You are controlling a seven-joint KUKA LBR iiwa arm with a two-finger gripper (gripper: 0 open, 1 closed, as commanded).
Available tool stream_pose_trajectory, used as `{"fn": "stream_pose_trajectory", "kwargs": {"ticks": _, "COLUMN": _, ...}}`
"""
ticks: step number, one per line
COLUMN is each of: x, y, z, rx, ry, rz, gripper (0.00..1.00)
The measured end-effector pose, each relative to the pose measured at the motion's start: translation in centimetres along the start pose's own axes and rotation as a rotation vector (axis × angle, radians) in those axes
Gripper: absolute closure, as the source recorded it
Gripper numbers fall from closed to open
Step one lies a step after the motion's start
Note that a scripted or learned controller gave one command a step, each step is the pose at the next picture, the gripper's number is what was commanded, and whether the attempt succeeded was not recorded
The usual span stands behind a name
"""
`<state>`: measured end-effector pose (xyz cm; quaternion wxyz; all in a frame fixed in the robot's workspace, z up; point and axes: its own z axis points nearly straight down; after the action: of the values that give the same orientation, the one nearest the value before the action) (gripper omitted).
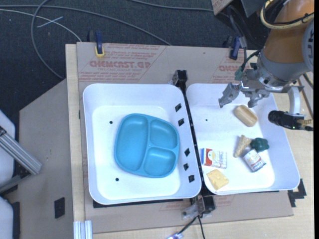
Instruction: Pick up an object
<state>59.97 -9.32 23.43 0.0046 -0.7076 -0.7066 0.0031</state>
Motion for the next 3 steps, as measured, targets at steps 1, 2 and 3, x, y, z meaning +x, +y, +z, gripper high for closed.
{"fn": "stream_pose_trajectory", "kwargs": {"ticks": 1, "x": 0.0, "y": 0.2, "z": -0.5, "rx": -0.009, "ry": -0.001, "rz": -0.002, "gripper": 0.00}}
{"fn": "stream_pose_trajectory", "kwargs": {"ticks": 2, "x": 0.2, "y": -0.1, "z": 3.8, "rx": -0.004, "ry": 0.000, "rz": -0.001, "gripper": 0.00}}
{"fn": "stream_pose_trajectory", "kwargs": {"ticks": 3, "x": -0.2, "y": -1.0, "z": 8.8, "rx": -0.003, "ry": 0.000, "rz": -0.001, "gripper": 0.00}}
